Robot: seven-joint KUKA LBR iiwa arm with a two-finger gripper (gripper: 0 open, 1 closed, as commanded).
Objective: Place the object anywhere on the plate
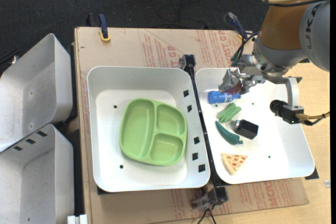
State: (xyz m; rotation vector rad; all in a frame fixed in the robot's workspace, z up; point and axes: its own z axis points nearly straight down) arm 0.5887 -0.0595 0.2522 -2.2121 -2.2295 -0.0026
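A green divided plate (153, 131) lies in the left bin (105, 86). The right bin (283, 160) holds a blue bottle-like object (218, 96), a light green pod (228, 112), a dark green curved piece (227, 132), a black block (246, 128) and a pizza slice toy (233, 162). My gripper (231, 84) hangs low over the right bin's far left part, directly above and touching or nearly touching the blue object. The fingers are too small and cluttered to read.
A black divider strip (198, 113) runs between the two bins. Two tilted white bins (31, 86) stand off the bench at left. A yellow clamp (104, 34) sits on the bench's far edge. The arm's orange band (294, 5) looms over the right bin's far side.
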